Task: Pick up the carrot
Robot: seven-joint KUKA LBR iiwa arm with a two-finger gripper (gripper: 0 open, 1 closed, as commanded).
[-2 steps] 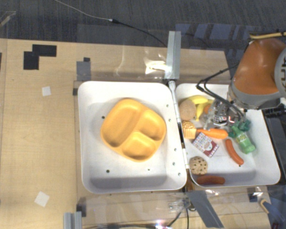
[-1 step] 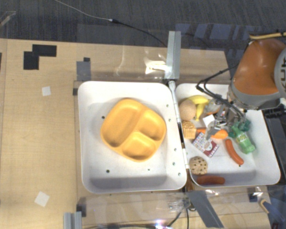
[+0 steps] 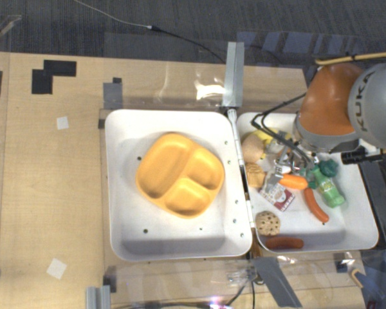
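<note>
Left white bin (image 3: 116, 237): yellow three-compartment plastic plate (image 3: 179, 174) near centre. Right white bin (image 3: 367, 230): round chocolate-chip cookie (image 3: 267, 223) at near-left, brown sausage (image 3: 283, 243) just beyond cookie toward front rim. Small orange carrot (image 3: 293, 182) mid-bin, up-right of cookie. Tool (image 3: 284, 162) directly above carrot's left end; finger spread unclear. Green plastic bottle (image 3: 329, 189) right of carrot.

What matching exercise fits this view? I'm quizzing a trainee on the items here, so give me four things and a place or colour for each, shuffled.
Things:
1. yellow divided plate
2. carrot
3. cookie
4. green toy

Descriptions:
A. round, speckled, near the right bin's front
B. alone in the left bin
C. orange, just below the claw
D. right of the carrot

Pairs: 1-B, 2-C, 3-A, 4-D
</note>
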